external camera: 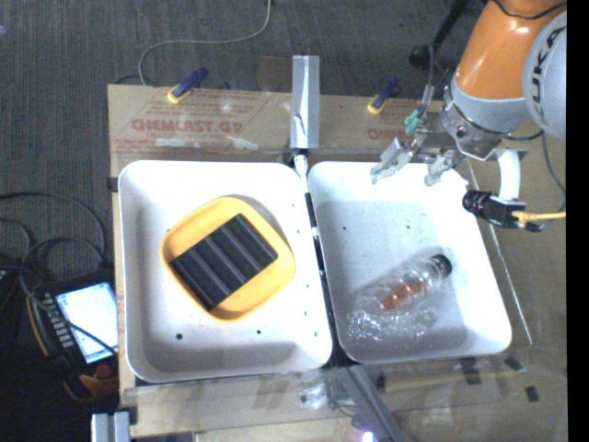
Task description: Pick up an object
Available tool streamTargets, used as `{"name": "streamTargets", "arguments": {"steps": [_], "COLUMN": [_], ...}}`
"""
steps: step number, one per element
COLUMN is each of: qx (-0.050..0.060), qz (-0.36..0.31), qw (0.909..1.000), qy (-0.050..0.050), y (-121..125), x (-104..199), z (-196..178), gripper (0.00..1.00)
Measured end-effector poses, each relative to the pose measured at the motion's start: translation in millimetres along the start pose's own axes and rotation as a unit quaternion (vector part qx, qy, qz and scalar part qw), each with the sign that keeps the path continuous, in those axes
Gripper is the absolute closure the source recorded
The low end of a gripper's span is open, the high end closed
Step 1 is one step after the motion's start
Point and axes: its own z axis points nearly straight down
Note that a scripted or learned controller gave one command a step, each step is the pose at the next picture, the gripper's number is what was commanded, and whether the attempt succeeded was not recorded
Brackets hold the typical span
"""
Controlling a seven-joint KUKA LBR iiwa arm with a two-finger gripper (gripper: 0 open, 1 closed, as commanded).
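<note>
Two white bins sit side by side. The right bin (479,274) holds a clear plastic bottle (402,299) lying on its side toward five o'clock of its floor, dark cap pointing to about two. The gripper (413,165) hovers at the bin's twelve o'clock rim — fingers spread, nothing between them. The left bin (147,210) holds a yellow tray with black ribbed insert (227,257) — roughly central.

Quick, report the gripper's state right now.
Gripper: open, holding nothing, above the back edge of the right bin.
</note>
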Motion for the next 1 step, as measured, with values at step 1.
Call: {"name": "streamTargets", "arguments": {"steps": [1], "qx": [0.001], "qz": [-0.001], "qw": [1.0], "qy": [0.0], "y": [-98.4], "x": [-12.5], "z": [80.2], "gripper": [0.0]}}
